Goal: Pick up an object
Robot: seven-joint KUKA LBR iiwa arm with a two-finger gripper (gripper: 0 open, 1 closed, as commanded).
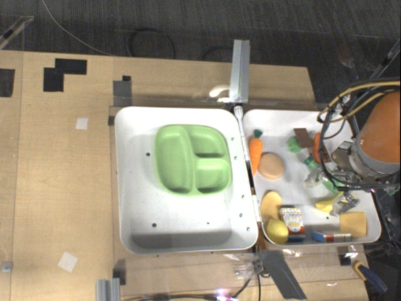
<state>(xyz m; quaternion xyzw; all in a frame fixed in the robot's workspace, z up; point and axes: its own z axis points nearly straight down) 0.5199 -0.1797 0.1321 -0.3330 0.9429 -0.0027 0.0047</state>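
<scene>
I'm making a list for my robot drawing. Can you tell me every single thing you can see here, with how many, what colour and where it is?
bins: two, white, side by side on the bench
divided tray: one, light green, in the left bin
toy carrot: one, orange with a green top, at the right bin's left side
round piece: one, peach, just right of the carrot
yellow shapes: two, yellow, the right bin's near left corner
small can: one, printed label, beside the yellow shapes
block: one, tan-yellow, the right bin's near right corner
marker: one, blue and red, along the right bin's near edge
bench: one, light wood
arm: one, grey with orange, over the right bin's right side
gripper: one, metal, low over the right bin
</scene>
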